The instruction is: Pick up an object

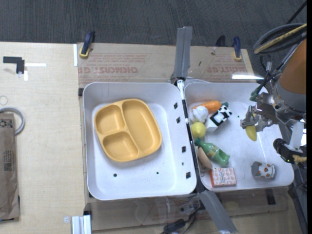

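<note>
My gripper (253, 125) hangs over the right part of the right bin (280, 179), reaching in from the right. A small yellow object (251, 133), perhaps a banana, sits between its fingertips, and the fingers are shut on it. Further left in the same bin lie an orange carrot (211, 105), a black-and-white toy (221, 115), a white lump (199, 113), a yellow lemon (198, 129), a green bottle (213, 151) and a brown roll (203, 159). Near the front edge are a red box (224, 177) and a small patterned cup (263, 170).
The left bin (92, 145) holds a yellow divided plate (127, 129). A grey divider (183, 57) runs between the bins. Cables and the arm's body crowd the right edge. Bare white floor shows in the right bin between the bottle and the cup.
</note>
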{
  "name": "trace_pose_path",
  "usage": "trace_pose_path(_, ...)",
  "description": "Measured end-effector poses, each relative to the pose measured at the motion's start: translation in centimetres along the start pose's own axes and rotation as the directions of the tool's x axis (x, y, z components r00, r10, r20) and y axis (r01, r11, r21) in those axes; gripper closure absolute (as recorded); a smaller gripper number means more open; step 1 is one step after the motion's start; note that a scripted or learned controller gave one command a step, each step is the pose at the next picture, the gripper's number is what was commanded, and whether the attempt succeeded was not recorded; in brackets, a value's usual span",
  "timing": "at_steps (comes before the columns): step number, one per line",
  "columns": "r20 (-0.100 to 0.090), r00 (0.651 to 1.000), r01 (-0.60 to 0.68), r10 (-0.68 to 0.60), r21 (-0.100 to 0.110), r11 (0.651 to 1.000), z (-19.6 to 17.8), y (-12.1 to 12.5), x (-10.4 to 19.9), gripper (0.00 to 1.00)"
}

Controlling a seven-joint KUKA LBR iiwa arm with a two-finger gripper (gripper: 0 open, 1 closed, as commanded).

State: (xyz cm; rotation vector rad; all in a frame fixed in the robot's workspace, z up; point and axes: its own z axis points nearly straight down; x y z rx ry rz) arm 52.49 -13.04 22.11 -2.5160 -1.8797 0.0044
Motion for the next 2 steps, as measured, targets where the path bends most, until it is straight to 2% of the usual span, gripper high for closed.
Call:
trace_pose_path(1,0.002,1.000,0.000,0.000,0.002,1.000,-0.8,0.0,-0.1,1.00)
trace_pose_path(2,0.000,0.999,0.035,-0.035,0.002,0.999,1.8,-0.9,0.4,1.00)
